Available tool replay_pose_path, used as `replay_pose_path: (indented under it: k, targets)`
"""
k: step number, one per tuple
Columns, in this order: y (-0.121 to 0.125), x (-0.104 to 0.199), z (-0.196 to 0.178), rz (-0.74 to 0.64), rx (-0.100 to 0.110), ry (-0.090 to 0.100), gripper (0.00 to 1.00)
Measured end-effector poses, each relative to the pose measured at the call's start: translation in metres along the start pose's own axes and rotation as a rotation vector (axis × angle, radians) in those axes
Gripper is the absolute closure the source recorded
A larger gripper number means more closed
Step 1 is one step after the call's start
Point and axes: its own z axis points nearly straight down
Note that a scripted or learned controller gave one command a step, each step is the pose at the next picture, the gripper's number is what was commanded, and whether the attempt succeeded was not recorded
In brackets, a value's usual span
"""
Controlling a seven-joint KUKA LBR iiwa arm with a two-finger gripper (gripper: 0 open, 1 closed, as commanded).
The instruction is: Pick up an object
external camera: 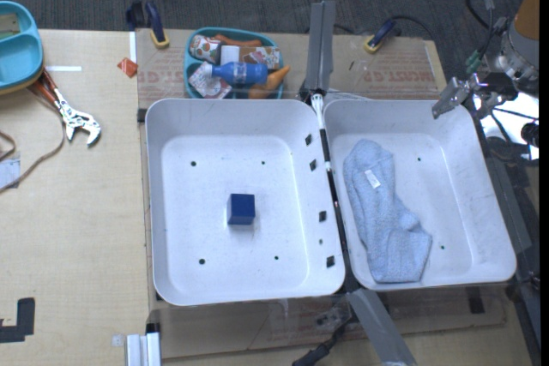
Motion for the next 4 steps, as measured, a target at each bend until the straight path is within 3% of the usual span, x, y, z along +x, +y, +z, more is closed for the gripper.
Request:
replay_pose_path:
  k: [1, 2, 3, 4]
  targets:
    - [-0.065, -0.02, 0.041, 0.032, 0.0, 0.0, 0.0]
    - [-0.103, 0.017, -0.004, 0.125, 0.001, 0.0, 0.0]
    - [-0.07, 0.023, 0.036, 0.016, 0.001, 0.0, 0.0]
    - [-0.144, 0.012, 0.077, 0.359, 0.003, 0.001, 0.0]
